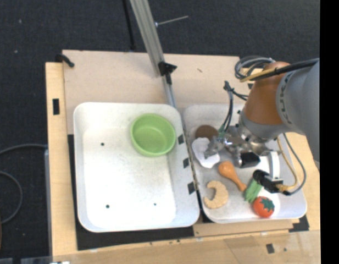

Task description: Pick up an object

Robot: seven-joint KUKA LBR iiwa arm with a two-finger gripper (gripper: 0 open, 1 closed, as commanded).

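Observation:
The right bin [294,208] holds several small objects. A white piece [204,152] lies at its left side, with a brown round item [205,131] just behind it. An orange pear-shaped toy [231,172] lies in the middle and a tan crescent [216,194] sits at the front. A green piece [252,191] and a red tomato-like toy [263,206] rest at the front right. My gripper [223,143] hangs low over the bin, right beside the white piece and the brown item. The wrist hides what lies under it.
A green bowl [153,135] sits at the back of the left bin [103,202]. A slanted metal pole [150,34] rises behind the two bins. Cables [287,172] loop from the wrist over the right bin's right side, near a black part [266,180].

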